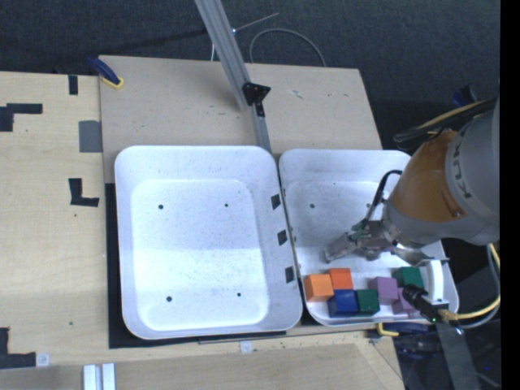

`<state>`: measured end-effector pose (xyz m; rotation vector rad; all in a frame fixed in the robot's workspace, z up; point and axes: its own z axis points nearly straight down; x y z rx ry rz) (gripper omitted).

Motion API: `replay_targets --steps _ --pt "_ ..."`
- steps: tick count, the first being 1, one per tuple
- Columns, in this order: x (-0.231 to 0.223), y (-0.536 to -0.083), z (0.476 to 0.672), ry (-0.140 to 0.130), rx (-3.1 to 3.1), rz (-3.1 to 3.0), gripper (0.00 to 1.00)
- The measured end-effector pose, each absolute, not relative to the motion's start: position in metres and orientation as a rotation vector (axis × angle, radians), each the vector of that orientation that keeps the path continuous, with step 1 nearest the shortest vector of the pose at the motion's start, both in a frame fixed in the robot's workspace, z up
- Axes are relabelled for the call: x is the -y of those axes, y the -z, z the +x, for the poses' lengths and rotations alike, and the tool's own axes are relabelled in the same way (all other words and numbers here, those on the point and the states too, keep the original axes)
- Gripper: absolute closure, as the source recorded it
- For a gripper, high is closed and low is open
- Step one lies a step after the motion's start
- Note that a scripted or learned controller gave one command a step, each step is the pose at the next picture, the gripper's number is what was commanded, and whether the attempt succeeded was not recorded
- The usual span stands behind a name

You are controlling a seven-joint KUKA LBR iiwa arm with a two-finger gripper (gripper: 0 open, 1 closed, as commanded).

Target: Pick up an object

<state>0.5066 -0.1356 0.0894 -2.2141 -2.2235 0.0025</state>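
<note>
Currently poised over right white plastic bin [325, 169], jaws [335, 252] state unclear; best lowered squarely onto near orange cube [319, 286].

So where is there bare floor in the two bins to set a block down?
The shallow white left bin offers bare floor wall to wall. In the white right bin, only the far half is free; near the front wall, the small orange cube, blue cube and green cube crowd together beside the gripper.
</note>
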Motion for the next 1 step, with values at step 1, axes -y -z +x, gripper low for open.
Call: replay_targets --steps 1 --pt "0.1581 -0.2852 0.4831 0.004 2.227 -2.226 0.0"
